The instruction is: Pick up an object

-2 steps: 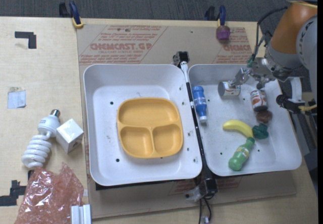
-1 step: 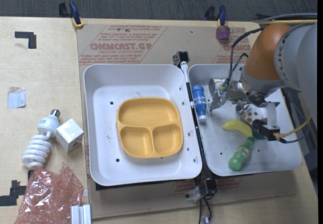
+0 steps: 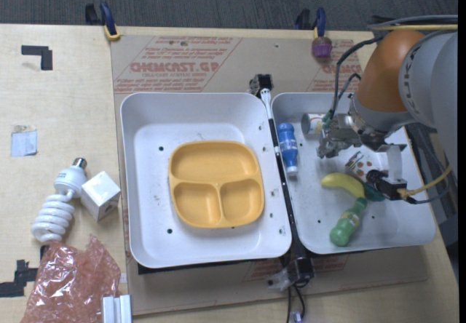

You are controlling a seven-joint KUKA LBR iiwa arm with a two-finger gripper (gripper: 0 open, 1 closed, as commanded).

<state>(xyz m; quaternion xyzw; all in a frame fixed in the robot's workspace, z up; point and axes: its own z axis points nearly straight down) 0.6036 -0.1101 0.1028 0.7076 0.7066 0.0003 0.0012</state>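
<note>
Gripper (image 3: 333,145) hovers low in the right bin (image 3: 411,234); whether it is spread wide or narrow I cannot tell, and nothing shows held in it. This looks like the approach step, with no object lifted yet. Nearest, toward its five o'clock, lies the banana (image 3: 342,183), long axis running ten to four. Next comes a descent squarely across that axis. Beyond are the green bottle (image 3: 346,223) at six and the blue bottle (image 3: 288,145) at nine, lying twelve to six.

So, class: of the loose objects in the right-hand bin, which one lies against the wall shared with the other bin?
The blue bottle. It rests lengthwise along that dividing wall, while the banana and green bottle lie further right.
</note>
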